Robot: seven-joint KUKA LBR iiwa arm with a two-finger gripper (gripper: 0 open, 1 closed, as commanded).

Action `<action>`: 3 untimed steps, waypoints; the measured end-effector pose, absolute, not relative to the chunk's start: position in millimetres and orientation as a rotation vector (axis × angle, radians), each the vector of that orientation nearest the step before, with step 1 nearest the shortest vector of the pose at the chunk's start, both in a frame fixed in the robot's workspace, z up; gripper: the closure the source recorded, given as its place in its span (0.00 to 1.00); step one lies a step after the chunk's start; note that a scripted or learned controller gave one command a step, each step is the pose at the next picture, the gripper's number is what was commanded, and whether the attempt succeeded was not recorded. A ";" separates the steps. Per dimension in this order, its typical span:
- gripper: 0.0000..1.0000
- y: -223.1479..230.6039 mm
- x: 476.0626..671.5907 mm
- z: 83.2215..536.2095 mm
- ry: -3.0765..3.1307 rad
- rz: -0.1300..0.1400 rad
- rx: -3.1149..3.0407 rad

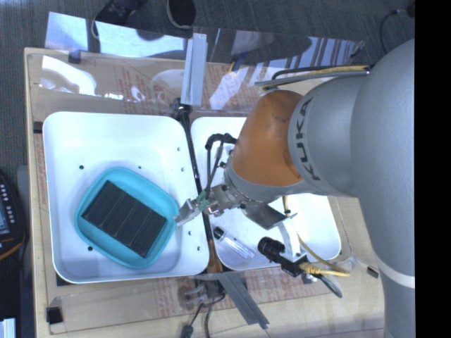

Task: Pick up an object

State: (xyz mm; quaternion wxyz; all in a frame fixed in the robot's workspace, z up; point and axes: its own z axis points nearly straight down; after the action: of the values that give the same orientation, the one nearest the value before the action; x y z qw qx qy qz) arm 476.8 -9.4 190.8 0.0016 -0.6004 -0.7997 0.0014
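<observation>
A light blue tray with a dark ribbed rectangle inside it [125,217] lies tilted in the left bin [106,132], toward its front. My gripper [189,211] hangs over the left bin's right wall, just right of the blue tray's corner and apart from it. A small clear tube-like object [231,243] lies near the front of the right bin [320,227], just right of the gripper. The arm's wrist covers much of the right bin.
The ridge between the two bins [196,174] runs right beneath the gripper. A metal bar [193,69] stands upright behind the bins. Clear plastic sheeting [134,83] covers the bench at the back.
</observation>
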 end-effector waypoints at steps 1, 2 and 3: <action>0.00 133.5 475.6 190.5 -2.405 0.003 -2.016; 0.00 72.1 475.9 190.4 -2.447 0.007 -1.963; 1.00 73.0 476.6 199.7 -2.451 0.009 -1.955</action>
State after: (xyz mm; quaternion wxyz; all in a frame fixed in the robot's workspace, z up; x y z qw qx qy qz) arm 476.6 73.0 199.7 0.0032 -0.6235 -0.7818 0.0027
